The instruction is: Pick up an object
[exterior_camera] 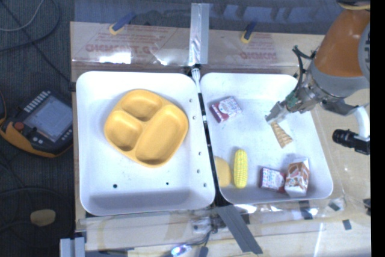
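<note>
Nearest candidate: the small tan packet [281, 134], lying flat and slanted on the floor of the right bin [258, 84], toward its right wall. The gripper [280, 115] sits directly above the packet's upper end, close to it or touching; contact can't be confirmed from this angle. Gripper state: cannot tell, the tip is too small and blurred.

My read: this is the descent/close phase on that packet, with no grasp confirmed yet.

To do it well:
- The packet is thin and flat, so the tool has to reach the bin floor or it closes on air.
- Centre over the packet's middle, not its upper end, otherwise it pivots out.
- Close across the narrow width, so align the wrist to the packet's slant.
- The right wall is near, so keep the approach vertical.

Other items in the same bin:
- red-and-white packet [225, 108], upper left
- corn cob [240, 168], near the front, beside a yellow piece [222, 172] at the divider
- small red box [272, 179], touching a white carton [297, 177] at front right

All are well apart from the target, so the collision risk is low.

The left bin [96, 189] holds a yellow divided dish [146, 127]; not relevant to this pick.
</note>
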`<action>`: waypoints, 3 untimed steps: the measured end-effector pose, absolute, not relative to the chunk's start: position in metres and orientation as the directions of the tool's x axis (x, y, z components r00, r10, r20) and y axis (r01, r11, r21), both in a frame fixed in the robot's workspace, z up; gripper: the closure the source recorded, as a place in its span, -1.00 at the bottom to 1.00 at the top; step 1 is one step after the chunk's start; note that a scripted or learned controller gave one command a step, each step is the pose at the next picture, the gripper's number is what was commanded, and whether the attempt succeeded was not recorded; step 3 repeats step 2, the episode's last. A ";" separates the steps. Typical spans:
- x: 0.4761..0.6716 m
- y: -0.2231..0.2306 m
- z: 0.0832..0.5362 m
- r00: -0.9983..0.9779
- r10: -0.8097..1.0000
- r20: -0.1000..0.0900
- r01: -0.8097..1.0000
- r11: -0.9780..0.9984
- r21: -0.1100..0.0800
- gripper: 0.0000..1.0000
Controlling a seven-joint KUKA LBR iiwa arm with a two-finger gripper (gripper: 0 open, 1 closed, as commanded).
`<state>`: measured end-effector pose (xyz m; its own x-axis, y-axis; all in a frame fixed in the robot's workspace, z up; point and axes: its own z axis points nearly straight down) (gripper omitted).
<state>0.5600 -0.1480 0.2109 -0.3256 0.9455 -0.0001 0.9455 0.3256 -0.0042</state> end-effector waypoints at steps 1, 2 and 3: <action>0.524 -0.187 0.230 -0.504 0.863 0.000 0.863 0.504 -0.004 1.00; 0.549 -0.157 0.227 -0.310 0.951 0.001 0.951 0.310 -0.004 1.00; 0.549 -0.157 0.227 -0.310 0.951 0.001 0.951 0.310 -0.004 1.00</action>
